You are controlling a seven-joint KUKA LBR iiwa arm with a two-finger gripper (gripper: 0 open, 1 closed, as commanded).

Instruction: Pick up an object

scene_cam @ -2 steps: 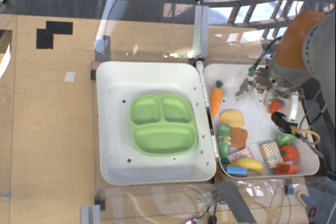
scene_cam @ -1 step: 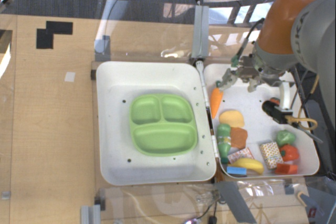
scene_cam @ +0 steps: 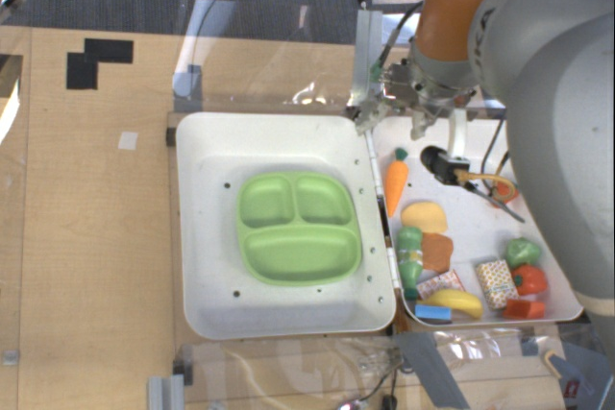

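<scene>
— Claw [scene_cam: 420, 122]? 
— Up at the right bin's [scene_cam: 567, 307] far edge, above the carrot [scene_cam: 395, 186]; can't tell whether apart or together. 
— Carrot? 
— Flat in that bin, against its left wall, apart from the claw. 
— Left bin [scene_cam: 207, 206]? 
— Holding a green tray [scene_cam: 298, 228].

no text, label or number can be read.
</scene>
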